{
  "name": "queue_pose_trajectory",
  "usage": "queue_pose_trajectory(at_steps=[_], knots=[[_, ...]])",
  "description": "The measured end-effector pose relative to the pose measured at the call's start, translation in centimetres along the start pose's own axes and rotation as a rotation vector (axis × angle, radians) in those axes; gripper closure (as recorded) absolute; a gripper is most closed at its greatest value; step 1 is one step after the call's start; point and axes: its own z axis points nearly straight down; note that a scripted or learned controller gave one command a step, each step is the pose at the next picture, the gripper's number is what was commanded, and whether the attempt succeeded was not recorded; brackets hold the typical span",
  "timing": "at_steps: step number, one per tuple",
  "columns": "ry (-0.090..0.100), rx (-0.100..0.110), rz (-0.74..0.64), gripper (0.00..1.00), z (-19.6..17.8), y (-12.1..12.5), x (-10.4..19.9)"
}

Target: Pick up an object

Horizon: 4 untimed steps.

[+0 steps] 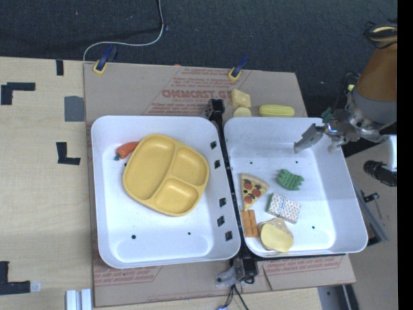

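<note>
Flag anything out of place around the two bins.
Two toy foods lie outside the bins on the cardboard behind them: a corn cob and a pale yellow chunk. In the left bin, a carrot is partly tucked under the yellow divided plate.

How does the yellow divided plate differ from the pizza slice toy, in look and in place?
The yellow divided plate lies in the left bin; the pizza slice toy lies in the right bin, near the middle divider. The plate is far larger than the slice. The plate is one plain yellow with three compartments; the slice is a wedge with red spots on top. Both lie flat on a white bin floor.
</note>
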Motion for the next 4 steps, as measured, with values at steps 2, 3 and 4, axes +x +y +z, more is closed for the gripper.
queue_pose_trajectory(at_steps=[2, 3, 4], knots=[[0.000, -0.005, -0.006, 0.00, 12.1, 2.3, 6.5], [-0.002, -0.005, 0.001, 0.00, 12.0, -1.3, 5.2], [-0.002, -0.005, -0.001, 1.00, 11.1, -1.2, 5.3]])
